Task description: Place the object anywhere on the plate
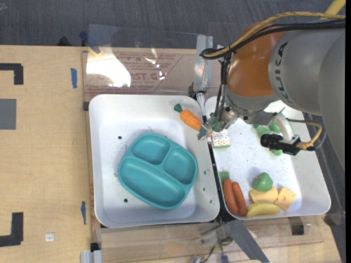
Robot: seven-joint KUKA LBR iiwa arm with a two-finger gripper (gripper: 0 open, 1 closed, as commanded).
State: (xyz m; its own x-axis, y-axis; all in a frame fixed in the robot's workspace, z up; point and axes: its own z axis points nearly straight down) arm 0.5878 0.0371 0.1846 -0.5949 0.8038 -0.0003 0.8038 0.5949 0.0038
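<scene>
Between the two white bins, right over the shared rim, the gripper hangs low under the grey arm with its orange band. A toy carrot lies just at its left, in the upper right corner of the left bin, orange body slanting down toward the fingertips, green top pointing away. It seems to be touching the gripper or nearly so, but the wrist shadows that spot and I cannot tell whether the gripper is apart, together, or clamped on the carrot. The teal plate, three-sectioned, sits lower in the same bin, well apart from the carrot. A small speckled block lies just below the gripper in the right bin, whose near end holds toy sausages, a green pepper, a banana and cheese wedges. To do this step well, I would confirm a firm hold across the carrot's thick middle, lift clear of the rim, travel down-left over the plate's wide compartment, and release low so it cannot roll.
</scene>
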